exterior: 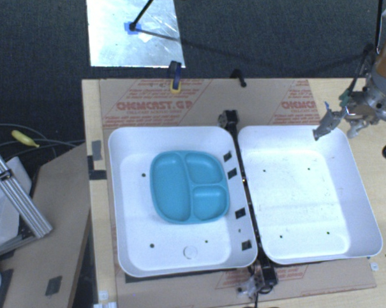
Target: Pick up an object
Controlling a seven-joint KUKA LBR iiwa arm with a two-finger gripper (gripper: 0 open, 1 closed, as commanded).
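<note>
Blue plastic is the whole story here: one sectioned blue plate sits roughly in the middle of the left bin, flat on the floor with its three compartments facing up. That's the only loose thing in either bin worth going for, unless you count a small pale disc near the front wall of the left bin, hard to say what it is.

The gripper hangs over the far right corner of the right bin, well apart from the plate, with its fingers spread and nothing between them. So this reads as the approach step, grasp not yet begun.

Next move probably calls for a long reach across the divider between the bins to the plate, then coming down on a rim edge (a flat plate gives two fingers little else to bite).

Count: two white bins, one blue plate, one pale disc, one arm with one gripper.
</note>
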